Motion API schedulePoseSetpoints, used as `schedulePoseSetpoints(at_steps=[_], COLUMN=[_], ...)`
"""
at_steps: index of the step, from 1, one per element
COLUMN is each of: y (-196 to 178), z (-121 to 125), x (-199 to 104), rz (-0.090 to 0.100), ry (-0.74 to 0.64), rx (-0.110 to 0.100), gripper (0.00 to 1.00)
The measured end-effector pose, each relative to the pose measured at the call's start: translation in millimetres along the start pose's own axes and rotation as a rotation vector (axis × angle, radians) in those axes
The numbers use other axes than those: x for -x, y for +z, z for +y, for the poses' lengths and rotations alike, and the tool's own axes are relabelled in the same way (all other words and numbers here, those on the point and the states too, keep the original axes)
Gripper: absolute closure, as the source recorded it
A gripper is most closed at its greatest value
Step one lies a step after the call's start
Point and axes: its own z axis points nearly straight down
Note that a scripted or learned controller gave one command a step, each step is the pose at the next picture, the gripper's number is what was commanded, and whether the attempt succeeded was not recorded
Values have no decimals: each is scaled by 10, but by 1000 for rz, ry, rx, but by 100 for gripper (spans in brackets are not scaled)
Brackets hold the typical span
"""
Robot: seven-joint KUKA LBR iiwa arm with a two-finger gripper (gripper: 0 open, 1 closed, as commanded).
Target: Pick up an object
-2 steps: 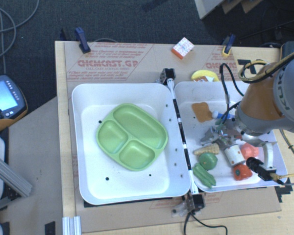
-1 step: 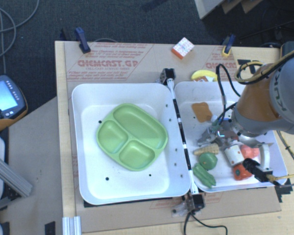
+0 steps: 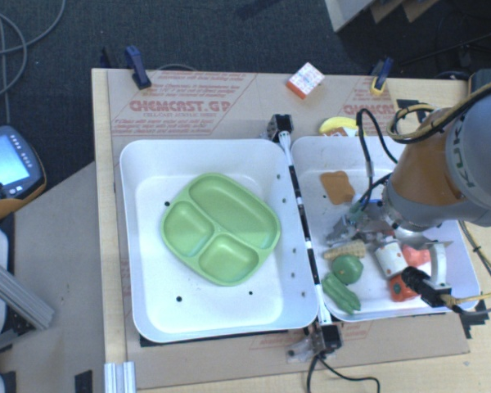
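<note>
The grey arm's two-finger gripper (image 3: 353, 229) sits low in the right white plastic bin (image 3: 466, 289), among a round green toy (image 3: 348, 268) and clutter; its grip I cannot tell.

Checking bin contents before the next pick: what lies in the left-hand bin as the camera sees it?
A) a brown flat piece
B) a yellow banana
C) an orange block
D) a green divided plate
D: the green divided plate lies alone in the left bin, while the brown flat piece sits in the right bin beside the arm.
</note>
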Motion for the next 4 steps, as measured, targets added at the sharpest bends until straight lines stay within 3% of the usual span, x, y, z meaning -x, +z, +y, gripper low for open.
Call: schedulePoseSetpoints(at_steps=[1, 2, 3, 4], y=[1, -4, -110, -1066], z=[-8, 387, 377, 791], x=[-19, 136, 129, -392], rz=[0, -4, -4, -2], ry=[1, 0, -1, -6], rx=[0, 8, 7, 15], gripper=[0, 0, 100, 100])
